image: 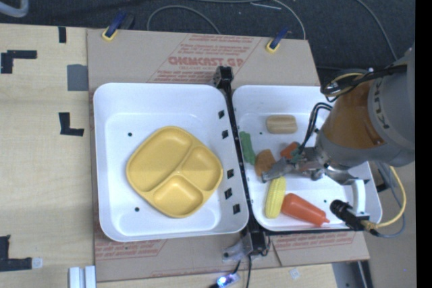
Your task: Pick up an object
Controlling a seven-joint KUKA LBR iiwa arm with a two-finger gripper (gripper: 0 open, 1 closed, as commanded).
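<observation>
Corn cob [275,196] just below hand [282,170]

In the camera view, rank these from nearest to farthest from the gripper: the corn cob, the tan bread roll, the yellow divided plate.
Measured from the gripper, low over the right bin:
1. Corn cob, just below it in the right bin.
2. Tan bread roll, farther off toward the right bin's back.
3. Yellow divided plate, farthest, across the divider in the left bin.

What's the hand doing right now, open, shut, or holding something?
Hand: low in the right bin, among the toy food; open or shut cannot be told.
</observation>
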